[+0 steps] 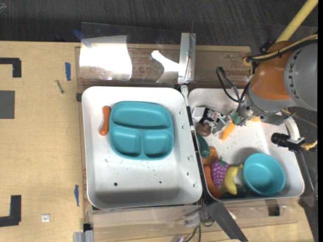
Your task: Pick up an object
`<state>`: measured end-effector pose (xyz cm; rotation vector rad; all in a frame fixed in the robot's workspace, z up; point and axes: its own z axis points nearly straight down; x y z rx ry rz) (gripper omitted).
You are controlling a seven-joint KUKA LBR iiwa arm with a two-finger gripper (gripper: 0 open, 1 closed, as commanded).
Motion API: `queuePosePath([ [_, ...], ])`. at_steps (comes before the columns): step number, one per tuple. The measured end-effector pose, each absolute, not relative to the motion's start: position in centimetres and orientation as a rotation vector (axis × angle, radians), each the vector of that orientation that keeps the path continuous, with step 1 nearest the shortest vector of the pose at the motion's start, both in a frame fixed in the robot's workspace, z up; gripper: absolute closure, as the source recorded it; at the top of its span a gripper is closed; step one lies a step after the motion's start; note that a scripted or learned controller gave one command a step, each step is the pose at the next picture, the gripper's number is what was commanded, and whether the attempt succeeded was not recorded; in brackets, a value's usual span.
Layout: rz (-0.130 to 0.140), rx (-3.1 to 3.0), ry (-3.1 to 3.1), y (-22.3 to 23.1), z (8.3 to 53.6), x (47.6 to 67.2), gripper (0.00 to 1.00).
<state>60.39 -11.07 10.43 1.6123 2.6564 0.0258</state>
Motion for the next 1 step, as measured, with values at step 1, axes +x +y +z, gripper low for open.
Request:
queuePosePath([
  [1,0.027,1.665,2.621,-10.77,10.43,60.55,0.0],
])
